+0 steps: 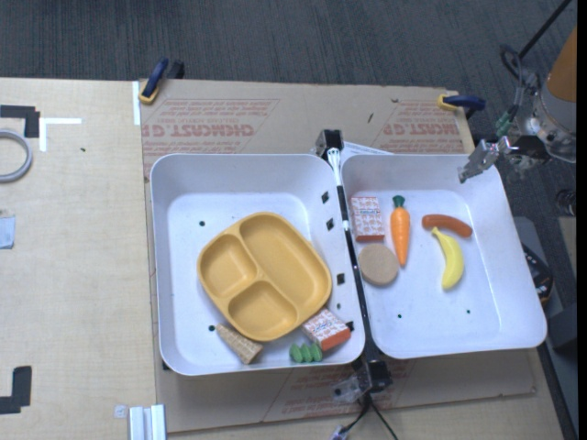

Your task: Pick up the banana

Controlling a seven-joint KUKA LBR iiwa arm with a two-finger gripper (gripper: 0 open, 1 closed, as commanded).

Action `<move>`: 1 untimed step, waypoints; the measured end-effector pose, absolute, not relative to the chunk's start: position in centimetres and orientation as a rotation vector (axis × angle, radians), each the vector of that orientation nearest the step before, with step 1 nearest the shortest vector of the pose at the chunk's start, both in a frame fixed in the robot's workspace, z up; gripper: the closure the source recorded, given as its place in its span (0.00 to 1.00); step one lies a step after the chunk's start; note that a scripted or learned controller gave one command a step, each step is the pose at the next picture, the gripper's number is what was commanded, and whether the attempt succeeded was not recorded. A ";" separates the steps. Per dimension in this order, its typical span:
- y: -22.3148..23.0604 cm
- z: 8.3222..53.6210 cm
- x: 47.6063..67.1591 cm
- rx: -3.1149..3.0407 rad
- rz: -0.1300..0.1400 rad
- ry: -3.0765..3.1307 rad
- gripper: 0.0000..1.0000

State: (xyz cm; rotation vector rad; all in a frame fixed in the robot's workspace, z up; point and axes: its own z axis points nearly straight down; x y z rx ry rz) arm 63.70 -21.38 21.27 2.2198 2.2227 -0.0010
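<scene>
The yellow banana (449, 259) lies in the right bin (514, 319), toward its right side, curving from top to bottom. Just above its upper tip rests a red sausage (447, 225). My gripper (479, 160) hangs over the bin's far right corner, above and to the right of the banana and well apart from it. Nothing is seen in it.
Left of the banana in the right bin are an orange carrot (400, 230), a round tan biscuit (378, 266) and a red-and-white box (367, 217). The left bin (170, 246) holds a yellow divided plate (264, 276), a cracker (238, 342), a green item (306, 352) and a small orange box (327, 330).
</scene>
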 end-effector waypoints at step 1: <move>-21.0 9.4 55.1 2.148 0.001 2.302 0.00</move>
